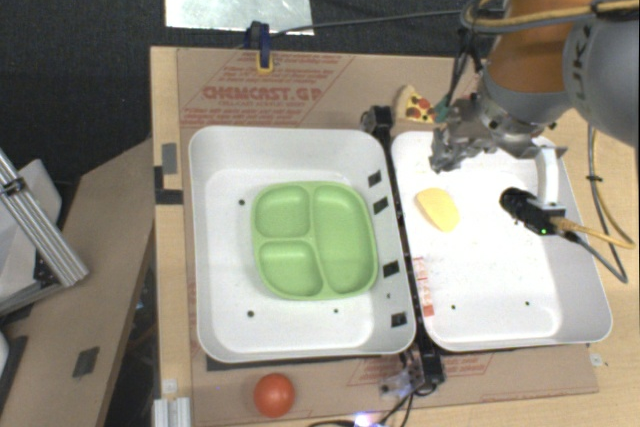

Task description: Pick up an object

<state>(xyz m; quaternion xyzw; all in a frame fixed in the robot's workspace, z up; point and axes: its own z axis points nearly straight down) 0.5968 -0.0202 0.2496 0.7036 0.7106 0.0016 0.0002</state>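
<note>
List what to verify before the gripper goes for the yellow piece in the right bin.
1. Yellow piece lies in plain view on the floor of the right bin: ok.
2. Nothing touches or covers the piece: ok.
3. Piece lies apart from the bin's walls: ok, though it is nearer the left wall.
4. Gripper is lined up over the piece: not ok; it sits beyond it, toward the bin's far wall.
5. Gripper's height above the bin floor: cannot tell from this one slanted view.
6. Green tray is out of the way: ok; it lies in the left bin.
</note>
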